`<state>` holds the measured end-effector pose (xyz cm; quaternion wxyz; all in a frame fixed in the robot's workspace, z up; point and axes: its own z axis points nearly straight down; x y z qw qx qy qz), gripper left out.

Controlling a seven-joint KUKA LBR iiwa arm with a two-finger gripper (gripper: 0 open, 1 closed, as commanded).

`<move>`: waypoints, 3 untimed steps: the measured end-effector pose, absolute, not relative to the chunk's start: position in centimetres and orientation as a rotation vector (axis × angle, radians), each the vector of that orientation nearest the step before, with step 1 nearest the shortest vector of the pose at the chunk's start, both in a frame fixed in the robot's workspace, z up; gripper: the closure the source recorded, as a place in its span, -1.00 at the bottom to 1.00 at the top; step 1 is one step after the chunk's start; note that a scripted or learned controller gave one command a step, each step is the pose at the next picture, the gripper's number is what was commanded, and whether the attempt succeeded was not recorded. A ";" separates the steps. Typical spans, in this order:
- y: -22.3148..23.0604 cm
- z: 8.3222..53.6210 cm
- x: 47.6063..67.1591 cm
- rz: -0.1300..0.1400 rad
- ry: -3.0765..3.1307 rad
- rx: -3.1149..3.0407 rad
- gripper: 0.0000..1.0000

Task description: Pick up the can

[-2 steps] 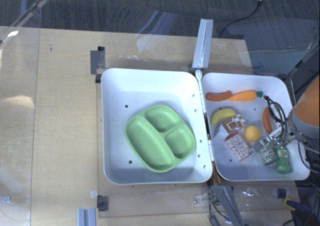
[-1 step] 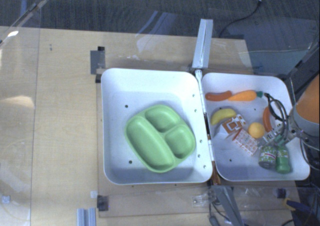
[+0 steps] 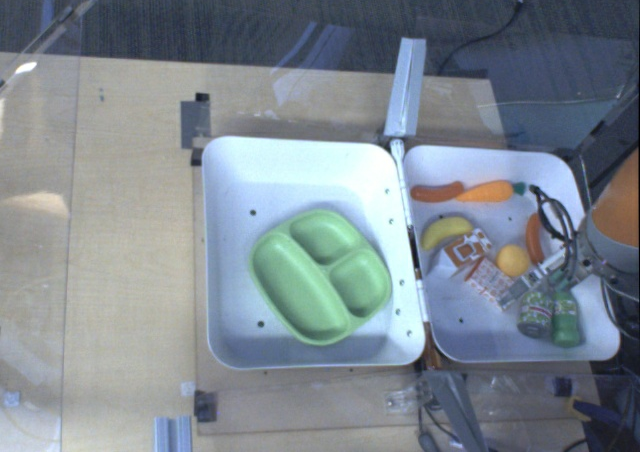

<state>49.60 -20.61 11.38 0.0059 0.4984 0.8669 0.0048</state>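
Observation:
The can, silver with a green label, stands near the front right corner of the right bin. A green bottle leans right beside it. My gripper reaches in from the right edge and sits just above and behind the can and bottle. The grey wrist with its orange band hangs over the bin's right rim. I cannot make out anything held in the gripper.
The right bin also holds a carrot, a red sausage, a banana, a small box, a lemon and a packet. A green divided plate lies in the left bin. Black cables loop near the wrist.

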 end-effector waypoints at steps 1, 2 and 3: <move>-20.6 12.2 49.9 0.019 2.710 1.561 1.00; -20.6 12.2 49.9 0.019 2.710 1.560 -1.00; -20.7 13.0 50.1 0.023 2.707 1.561 1.00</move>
